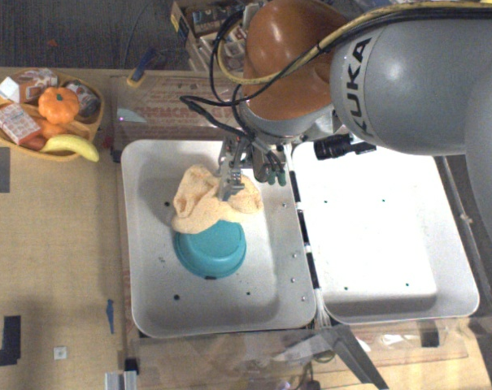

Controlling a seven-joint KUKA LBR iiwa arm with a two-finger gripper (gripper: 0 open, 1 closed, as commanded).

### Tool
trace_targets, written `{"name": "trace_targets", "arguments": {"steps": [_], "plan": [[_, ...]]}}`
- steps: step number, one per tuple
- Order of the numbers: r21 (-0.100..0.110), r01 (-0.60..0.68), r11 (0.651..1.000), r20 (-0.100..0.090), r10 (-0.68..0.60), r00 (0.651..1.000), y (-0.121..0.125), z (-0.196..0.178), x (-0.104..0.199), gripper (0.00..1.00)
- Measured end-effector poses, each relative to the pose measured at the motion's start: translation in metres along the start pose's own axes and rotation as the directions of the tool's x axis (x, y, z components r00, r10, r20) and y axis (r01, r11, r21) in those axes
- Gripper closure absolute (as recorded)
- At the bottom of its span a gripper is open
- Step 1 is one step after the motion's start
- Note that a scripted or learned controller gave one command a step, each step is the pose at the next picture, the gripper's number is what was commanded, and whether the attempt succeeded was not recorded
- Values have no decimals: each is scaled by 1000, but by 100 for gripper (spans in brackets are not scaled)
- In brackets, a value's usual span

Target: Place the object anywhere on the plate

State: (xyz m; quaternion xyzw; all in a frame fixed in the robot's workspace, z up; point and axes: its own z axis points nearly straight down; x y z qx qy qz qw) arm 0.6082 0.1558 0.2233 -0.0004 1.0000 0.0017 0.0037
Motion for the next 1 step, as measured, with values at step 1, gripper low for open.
{"name": "trace_targets", "arguments": {"steps": [1], "plan": [[0,0,1000,1,0,1000,0,0,0,0]]}}
